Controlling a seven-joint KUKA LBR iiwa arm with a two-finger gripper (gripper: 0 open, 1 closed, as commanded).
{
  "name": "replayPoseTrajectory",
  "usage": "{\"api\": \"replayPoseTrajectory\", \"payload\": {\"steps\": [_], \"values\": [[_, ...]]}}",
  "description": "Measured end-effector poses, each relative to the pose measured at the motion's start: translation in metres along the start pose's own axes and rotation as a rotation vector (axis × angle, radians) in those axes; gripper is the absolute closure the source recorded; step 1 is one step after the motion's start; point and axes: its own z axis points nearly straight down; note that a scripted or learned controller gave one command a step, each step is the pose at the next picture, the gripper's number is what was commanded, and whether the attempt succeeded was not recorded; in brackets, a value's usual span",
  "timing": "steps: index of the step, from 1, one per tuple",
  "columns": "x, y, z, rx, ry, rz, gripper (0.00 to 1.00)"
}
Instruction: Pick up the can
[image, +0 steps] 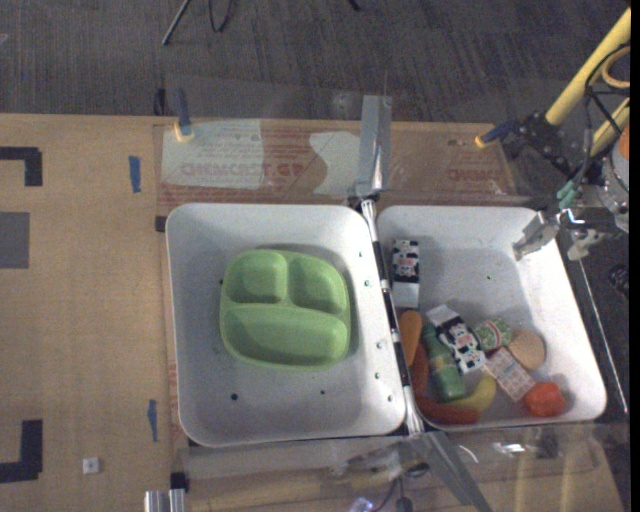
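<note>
In the right bin (490, 250), a small can-like item with a green and red label (492, 333) lies on its side. It rests in a heap of toy food near the bin's front, between a cow-patterned piece (459, 346) and a tan round cookie (527, 350). My gripper (555, 240) hovers over the far right corner of that bin, well behind and to the right of the can. Its fingers (531, 240) are spread open with nothing between them.
A cow-patterned carton (405, 262) stands by the divider. The heap also holds a carrot (410, 336), green bottle (447, 372), banana (476, 398), pink box (509, 373) and orange-red ball (545, 398). A green divided plate (286, 307) lies in the left bin (200, 330).
</note>
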Motion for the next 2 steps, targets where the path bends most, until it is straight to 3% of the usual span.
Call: {"api": "replayPoseTrajectory", "payload": {"steps": [1, 2], "values": [[-0.017, -0.049, 0.108, -0.002, 0.000, -0.176, 0.00], [-0.013, -0.017, 0.159, -0.007, -0.003, -0.293, 0.00]]}}
